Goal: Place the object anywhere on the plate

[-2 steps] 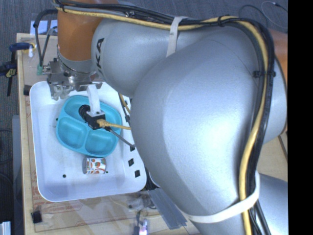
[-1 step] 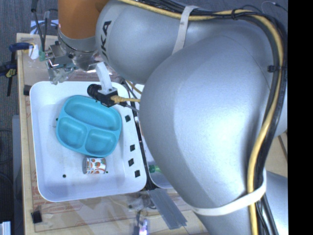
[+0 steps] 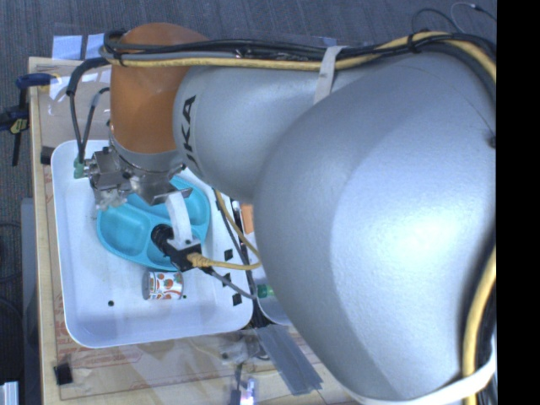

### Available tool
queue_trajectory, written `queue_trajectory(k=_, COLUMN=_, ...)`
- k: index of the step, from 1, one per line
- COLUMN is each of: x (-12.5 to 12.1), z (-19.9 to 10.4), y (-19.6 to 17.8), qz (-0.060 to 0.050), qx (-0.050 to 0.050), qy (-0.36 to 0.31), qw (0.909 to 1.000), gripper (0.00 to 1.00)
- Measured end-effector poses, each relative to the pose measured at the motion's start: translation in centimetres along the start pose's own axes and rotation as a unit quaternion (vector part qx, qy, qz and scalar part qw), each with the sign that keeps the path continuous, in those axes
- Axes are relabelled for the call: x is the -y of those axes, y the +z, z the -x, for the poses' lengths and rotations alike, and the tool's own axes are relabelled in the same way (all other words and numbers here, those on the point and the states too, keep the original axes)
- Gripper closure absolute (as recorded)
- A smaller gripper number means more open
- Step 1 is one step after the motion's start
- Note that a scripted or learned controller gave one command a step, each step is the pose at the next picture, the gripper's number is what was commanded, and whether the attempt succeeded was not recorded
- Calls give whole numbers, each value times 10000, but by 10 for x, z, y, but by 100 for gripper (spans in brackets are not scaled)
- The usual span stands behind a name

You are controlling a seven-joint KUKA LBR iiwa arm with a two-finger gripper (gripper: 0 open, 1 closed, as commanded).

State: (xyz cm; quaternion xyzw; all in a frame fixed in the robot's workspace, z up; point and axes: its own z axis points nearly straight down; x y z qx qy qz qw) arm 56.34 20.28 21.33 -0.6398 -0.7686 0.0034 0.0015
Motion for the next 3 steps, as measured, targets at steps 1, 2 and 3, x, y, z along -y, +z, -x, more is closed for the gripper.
queue_trajectory(k=1, x=-57, z=34, y=-39, qz=19, qx=-7, qy=1850, qw=9827, gripper=100)
queue_trajectory(k=2, x=-76, z=21, y=-23, qz=18, qx=-5, qy=1587, qw=9873, gripper=100)
queue_trajectory(k=3, x=-94, z=1, y=-113, qz=23, qx=-5, qy=603, qw=9982, gripper=100)
